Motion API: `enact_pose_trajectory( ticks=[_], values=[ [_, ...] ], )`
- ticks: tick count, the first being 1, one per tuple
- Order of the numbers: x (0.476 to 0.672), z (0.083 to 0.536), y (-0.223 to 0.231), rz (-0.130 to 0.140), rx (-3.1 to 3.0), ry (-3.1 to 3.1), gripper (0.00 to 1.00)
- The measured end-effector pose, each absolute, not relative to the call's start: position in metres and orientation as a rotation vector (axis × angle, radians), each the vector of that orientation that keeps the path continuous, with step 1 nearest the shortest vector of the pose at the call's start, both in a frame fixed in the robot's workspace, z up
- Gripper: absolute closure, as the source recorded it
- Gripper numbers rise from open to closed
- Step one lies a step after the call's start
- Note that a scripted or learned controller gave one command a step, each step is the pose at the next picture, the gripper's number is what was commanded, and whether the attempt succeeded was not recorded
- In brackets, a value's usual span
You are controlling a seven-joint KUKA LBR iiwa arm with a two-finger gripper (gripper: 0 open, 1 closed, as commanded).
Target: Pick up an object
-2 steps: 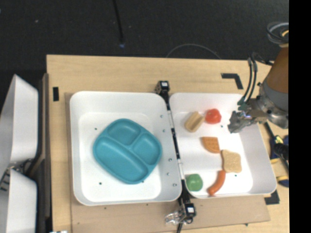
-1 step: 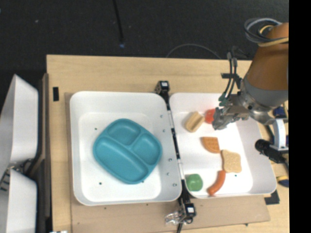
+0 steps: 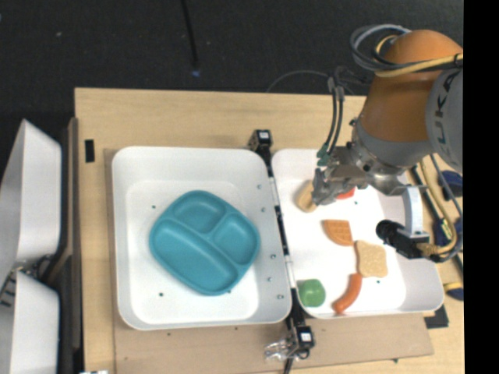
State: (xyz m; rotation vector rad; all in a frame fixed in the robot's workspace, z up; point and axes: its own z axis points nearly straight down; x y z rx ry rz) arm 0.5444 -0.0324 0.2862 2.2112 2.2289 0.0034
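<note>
Tan food piece [image 3: 305, 201] lies just under the gripper [image 3: 322, 195]; whether it pinches anything I cannot tell. Centre before lifting straight up.

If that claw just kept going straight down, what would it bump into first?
Probably the small tan food piece lying in the right bin. The gripper hangs right over it, though its height above is hard to judge from this slanted view.
</note>
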Motion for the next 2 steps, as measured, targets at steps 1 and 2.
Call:
enact_pose_trajectory(
  ticks=[1, 2],
  values=[
    [0.544, 0.273, 0.024, 0.0, 2.214, 2.23, 1.0],
    [0.552, 0.252, 0.074, -0.002, 2.215, 2.229, 1.0]
  ],
)
